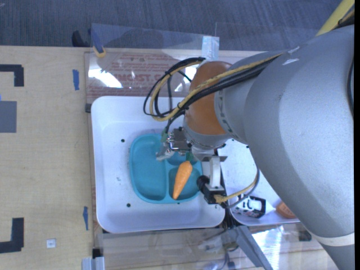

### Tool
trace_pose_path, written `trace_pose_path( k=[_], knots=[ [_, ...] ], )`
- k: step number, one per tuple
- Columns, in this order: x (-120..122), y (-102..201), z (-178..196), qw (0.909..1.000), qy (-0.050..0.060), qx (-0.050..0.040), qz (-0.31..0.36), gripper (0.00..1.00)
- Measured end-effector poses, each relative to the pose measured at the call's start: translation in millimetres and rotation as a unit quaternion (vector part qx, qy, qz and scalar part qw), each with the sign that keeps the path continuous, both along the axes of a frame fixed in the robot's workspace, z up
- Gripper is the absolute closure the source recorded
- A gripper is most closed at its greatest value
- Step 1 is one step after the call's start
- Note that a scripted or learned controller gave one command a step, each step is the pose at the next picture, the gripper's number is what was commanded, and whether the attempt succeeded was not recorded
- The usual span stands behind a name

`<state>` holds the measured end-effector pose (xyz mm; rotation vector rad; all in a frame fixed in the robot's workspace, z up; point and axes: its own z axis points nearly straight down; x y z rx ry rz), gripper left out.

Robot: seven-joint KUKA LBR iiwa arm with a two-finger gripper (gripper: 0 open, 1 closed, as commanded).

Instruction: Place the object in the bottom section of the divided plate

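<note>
Camera view, carrot point(181, 179) on blue divided plate point(147, 167), arm point(270, 94) overhead

Wooden bench point(45, 167), light plywood top with black corner marks. White bin point(109, 167) resting directly on it, clear plastic sheet point(140, 49) at the far edge.

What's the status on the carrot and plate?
Gripper low over the blue divided plastic plate, finger state unreadable. Orange toy carrot lying in the plate's lower right section, beside the gripper. White shallow bin holds the plate; nothing blocking.
</note>
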<state>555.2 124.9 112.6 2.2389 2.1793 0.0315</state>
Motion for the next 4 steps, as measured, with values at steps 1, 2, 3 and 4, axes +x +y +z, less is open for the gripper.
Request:
trace_pose_path(
  k=[1,2,3,4],
  knots=[
    [58,-14,62,0.9886,0.012,-0.0033,0.15,0.0],
    [48,17,107,0.9982,0.012,-0.0017,0.058,0.0],
    [48,18,115,0.9981,0.014,-0.0032,0.059,1.0],
    [96,89,-16,0.9965,0.011,-0.0018,0.083,1.0]
  ],
)
